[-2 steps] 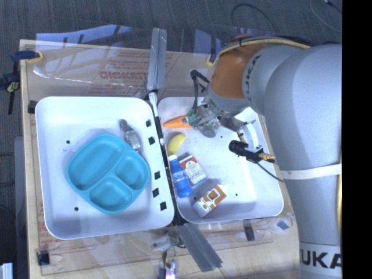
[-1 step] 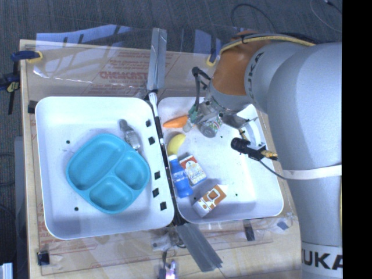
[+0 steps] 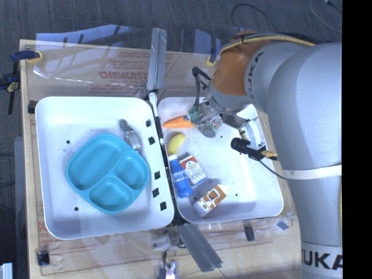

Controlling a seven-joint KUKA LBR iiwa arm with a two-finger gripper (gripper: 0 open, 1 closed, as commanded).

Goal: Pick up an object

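Arm: From my remote desk I watch the grey arm [image 3: 302,97] reach in from the right, its orange band bent over the far end of the right bin [image 3: 256,196].

Gripper: The gripper [image 3: 204,120] hangs low near the bin's far left corner; from this angle I cannot tell its state.

Nearest target: An orange carrot [image 3: 177,122] lies just beside the gripper, close against the divider between the bins.

Other candidates: A yellow lemon [image 3: 176,142] sits near the carrot; a blue tube [image 3: 179,178], a small red-and-white packet [image 3: 193,171] and a brown-and-white box [image 3: 210,199] lie further toward the near edge, the tube and packet touching.

Left bin: The left bin [image 3: 52,156] bears a blue divided plate [image 3: 108,172], with a small metal piece [image 3: 130,135] at its far edge.

Doing it well: I judge the carrot the natural pick; I would want the gripper lined up across its narrow width and kept clear of the bin wall, since a grab so near the corner could skid the carrot away.

Surface: Both bins are smooth white plastic, resting on a pale wooden bench [image 3: 81,68] partly covered by clear plastic sheet.

Room: Dark carpet [image 3: 70,4] surrounds the bench; a blue clamp [image 3: 23,56] grips the far left corner.
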